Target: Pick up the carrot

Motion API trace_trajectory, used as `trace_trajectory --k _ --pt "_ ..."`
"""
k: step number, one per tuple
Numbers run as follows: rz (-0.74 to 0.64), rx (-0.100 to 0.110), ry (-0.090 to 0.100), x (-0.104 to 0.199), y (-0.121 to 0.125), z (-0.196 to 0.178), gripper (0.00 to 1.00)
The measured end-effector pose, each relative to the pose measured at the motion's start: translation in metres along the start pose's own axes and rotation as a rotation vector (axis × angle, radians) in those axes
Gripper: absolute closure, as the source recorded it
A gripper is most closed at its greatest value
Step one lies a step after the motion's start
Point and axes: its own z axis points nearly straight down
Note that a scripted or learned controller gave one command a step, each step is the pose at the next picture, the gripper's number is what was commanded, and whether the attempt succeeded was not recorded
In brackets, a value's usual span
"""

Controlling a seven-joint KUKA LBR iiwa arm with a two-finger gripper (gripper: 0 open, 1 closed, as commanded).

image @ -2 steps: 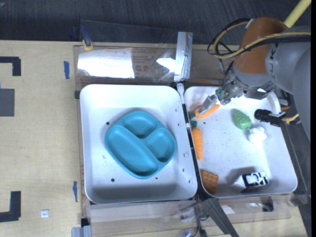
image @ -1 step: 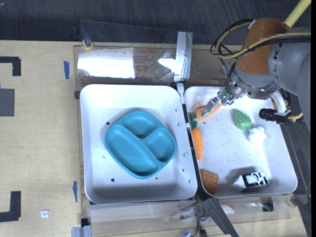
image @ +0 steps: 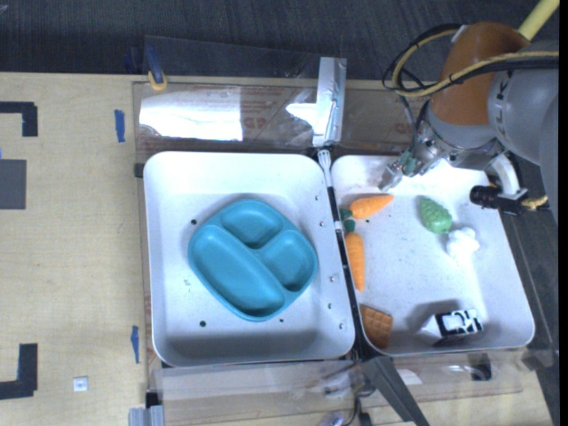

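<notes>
Against the left wall of the right bin [image: 497, 278] lies one carrot [image: 356, 259], long axis running up and down the view, its green top toward the far end. A second carrot [image: 370, 206] lies just above it, pointing right and slightly up, its green end near the same wall; the two nearly meet at their leafy ends. Below the first carrot, in the bin's near left corner, sits a waffle-patterned orange piece [image: 377, 325]. Further right along the near wall is a small black and white toy [image: 459, 323]. A green leafy item [image: 436, 215] rests in the middle right of the bin, with a small white lump [image: 461, 241] just beside it.

The gripper [image: 392, 177] hangs over the bin's far left corner, near the tip of the upper carrot but apart from it, nothing between its fingers; how wide they stand cannot be told. The arm [image: 524, 96] comes in from the upper right, angled down and leftward, its orange band [image: 470, 74] above the wrist and yellow and black cables looping over it.

The left bin [image: 169, 309] holds a blue divided plate [image: 253, 257], set at a slant near its middle
</notes>
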Motion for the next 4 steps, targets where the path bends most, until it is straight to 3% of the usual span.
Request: trace_trajectory --k 1,2,3,4 --pt "-0.026 0.019 0.011 0.048 -0.1 0.028 1.0" --pt "0.068 0.016 0.009 0.019 -0.089 0.029 1.0" --pt "0.136 0.015 0.009 0.066 -0.063 -0.072 1.0" --pt "0.42 0.023 0.007 0.031 -0.082 -0.083 1.0"
